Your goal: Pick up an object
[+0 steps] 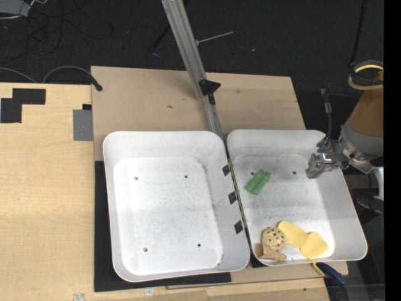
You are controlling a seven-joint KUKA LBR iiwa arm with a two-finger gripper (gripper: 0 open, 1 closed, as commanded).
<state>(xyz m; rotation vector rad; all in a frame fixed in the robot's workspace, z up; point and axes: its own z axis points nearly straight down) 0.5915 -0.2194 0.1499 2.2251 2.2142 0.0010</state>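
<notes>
A: Biggest first. The table (188, 93) carries two white bins. The left bin (166, 205) shows bare floor and a few dark dots. The right bin (291, 196) has all the loose items.

B: Which items?

A: A yellow piece (304, 239) near the front edge, probably soft plastic or foam, lumpy, likely light. A tan perforated object (272, 240) is touching it on the left, at the front corner. Then a small green block (257, 182) sits alone mid-bin, near the divider side.

B: Best candidate for the pick?

A: Probably the green block. It looks light and fairly stiff, with an elongated shape, so the grip should go across its short width. It lies well apart from the others, with clear floor around it. The yellow piece looks rounded and may slip or squash. It is also crowded by the tan one and by the bin wall.

B: And the claw?

A: The claw (316, 166) is at the right bin's far right side, near the rim, well apart from the green block. Its state is too small and blurred to tell, and nothing visible is held.

B: Anything fragile?

A: The tan one looks crumbly or porous, judging by its holes, so it needs a gentle squeeze.
</notes>
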